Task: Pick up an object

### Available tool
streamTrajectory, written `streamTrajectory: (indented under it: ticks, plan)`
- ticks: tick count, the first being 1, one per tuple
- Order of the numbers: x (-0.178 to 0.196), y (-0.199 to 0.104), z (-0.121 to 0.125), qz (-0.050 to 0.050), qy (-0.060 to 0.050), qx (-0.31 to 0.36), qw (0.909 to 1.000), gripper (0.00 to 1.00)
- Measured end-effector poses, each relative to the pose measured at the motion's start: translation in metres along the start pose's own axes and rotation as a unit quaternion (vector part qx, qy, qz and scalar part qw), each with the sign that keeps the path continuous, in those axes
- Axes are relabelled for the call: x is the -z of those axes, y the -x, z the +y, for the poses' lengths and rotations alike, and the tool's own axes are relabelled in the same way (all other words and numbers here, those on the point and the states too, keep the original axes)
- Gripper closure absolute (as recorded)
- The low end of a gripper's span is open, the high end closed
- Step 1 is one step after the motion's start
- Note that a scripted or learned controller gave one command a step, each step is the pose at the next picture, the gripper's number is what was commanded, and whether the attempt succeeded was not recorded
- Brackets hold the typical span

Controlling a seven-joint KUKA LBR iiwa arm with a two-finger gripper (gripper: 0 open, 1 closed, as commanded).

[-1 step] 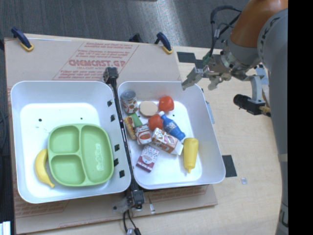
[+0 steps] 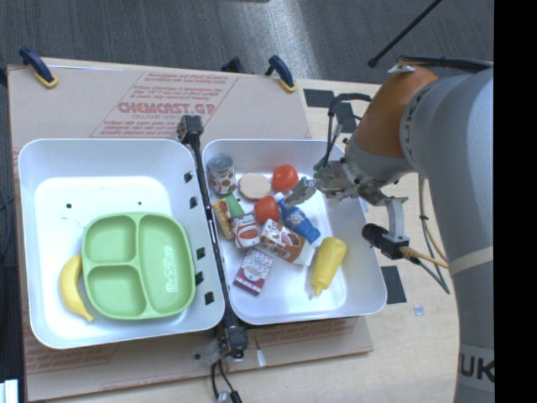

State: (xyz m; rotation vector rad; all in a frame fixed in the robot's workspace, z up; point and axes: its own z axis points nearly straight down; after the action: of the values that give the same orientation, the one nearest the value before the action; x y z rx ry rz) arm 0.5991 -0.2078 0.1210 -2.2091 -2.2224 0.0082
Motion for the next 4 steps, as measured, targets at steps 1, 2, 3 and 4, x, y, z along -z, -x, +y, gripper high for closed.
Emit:
streamTrajectory:
  ticks: [1,2,3,4]
  plan:
    - [-0.03,-0.047,-0.036,0.0,0.002,0.001,1.0,0.0]
    - [-0.02,-0.047,-0.035,-0.001,0.001,0.003,1.0,1.0]
    - [0.081,-0.104,-0.028,-0.001,0.005,0.0,1.0,1.0]
    - [0.091,-0.104,-0.028,-0.001,0.005,0.002,1.0,1.0]
